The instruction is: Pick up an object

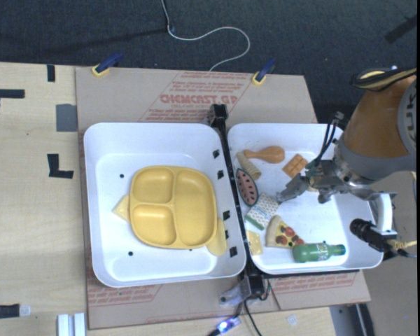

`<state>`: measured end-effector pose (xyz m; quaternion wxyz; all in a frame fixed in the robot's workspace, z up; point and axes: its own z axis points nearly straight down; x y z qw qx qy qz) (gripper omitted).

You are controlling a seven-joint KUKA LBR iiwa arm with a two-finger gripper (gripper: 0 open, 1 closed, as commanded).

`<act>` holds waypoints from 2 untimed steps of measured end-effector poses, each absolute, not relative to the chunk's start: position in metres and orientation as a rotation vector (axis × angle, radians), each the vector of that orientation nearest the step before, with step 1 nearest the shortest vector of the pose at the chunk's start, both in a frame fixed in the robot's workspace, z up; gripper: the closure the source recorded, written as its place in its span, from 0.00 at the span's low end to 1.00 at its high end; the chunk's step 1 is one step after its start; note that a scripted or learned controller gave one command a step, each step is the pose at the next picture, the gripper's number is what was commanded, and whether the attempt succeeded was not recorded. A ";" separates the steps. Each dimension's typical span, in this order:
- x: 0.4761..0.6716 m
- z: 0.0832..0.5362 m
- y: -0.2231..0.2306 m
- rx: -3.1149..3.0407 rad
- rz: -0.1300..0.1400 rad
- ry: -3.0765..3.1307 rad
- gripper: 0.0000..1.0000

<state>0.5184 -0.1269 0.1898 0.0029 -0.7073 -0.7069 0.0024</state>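
two white bins are sitting side by side on a cardboard sheet (196, 93). the left bin (105, 145) is holding a yellow divided plate (173, 206) near its middle.

the right bin (350, 254) is holding the small things. a tan chicken drumstick (264, 154) is lying toward 12 o'clock, and an orange cracker (294, 165) is lying just at 3 o'clock of it. a dark oval piece with red flecks (248, 187) is lying along the 9 o'clock wall, with a pale checked block (264, 205) just toward 4 o'clock from it. a pizza slice (283, 234) is lying toward 6 o'clock, and a green bottle (318, 252) is lying on its side at the 6 o'clock edge, just below the slice.

the grey arm with the orange band (381, 128) is reaching in from 3 o'clock. the gripper (297, 186) is hanging over the middle of the right bin, pointing toward 9 o'clock, near the cracker and the checked block. its fingers are too dark and small to read as wide or narrow; nothing is showing between them.

a white cable (210, 37) is curling across the dark floor at 12 o'clock.
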 end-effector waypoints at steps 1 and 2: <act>0.525 0.141 -0.125 -2.215 0.007 -2.219 0.00; 0.525 0.090 -0.124 -2.222 0.002 -2.219 0.00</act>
